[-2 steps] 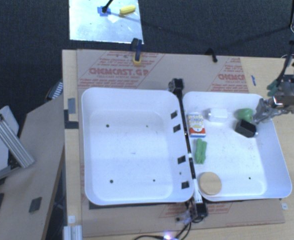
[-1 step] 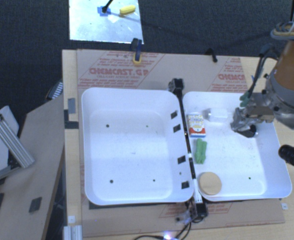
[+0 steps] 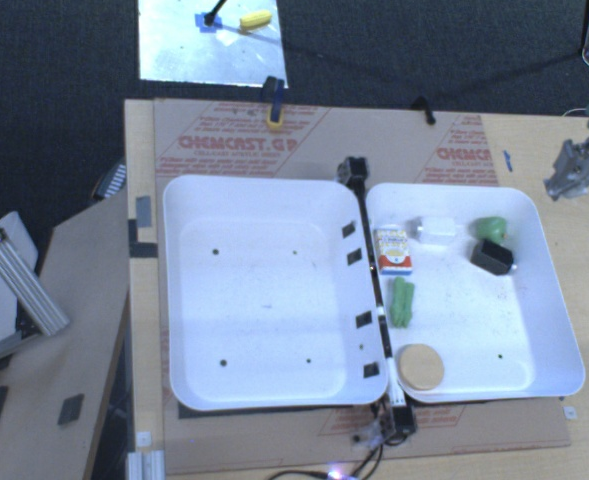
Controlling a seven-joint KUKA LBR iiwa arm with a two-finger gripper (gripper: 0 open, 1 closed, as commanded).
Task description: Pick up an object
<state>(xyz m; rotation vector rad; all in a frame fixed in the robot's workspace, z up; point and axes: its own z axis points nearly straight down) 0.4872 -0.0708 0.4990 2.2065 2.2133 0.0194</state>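
Off the right bin's (image 3: 549,268) far right corner, the hand (image 3: 577,168) hangs over bare bench — how far open I cannot tell — with the black block (image 3: 492,257) lying nearest inside that corner, beside a green lump (image 3: 491,228).

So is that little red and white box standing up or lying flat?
Lying flat. The red and white box shows its broad printed face to the overhead camera, resting on the right bin floor near the divider.

2 white bins (image 3: 264,193); red-and-white carton (image 3: 392,249), green toy (image 3: 402,301), black block (image 3: 492,257), tan disc (image 3: 421,366).
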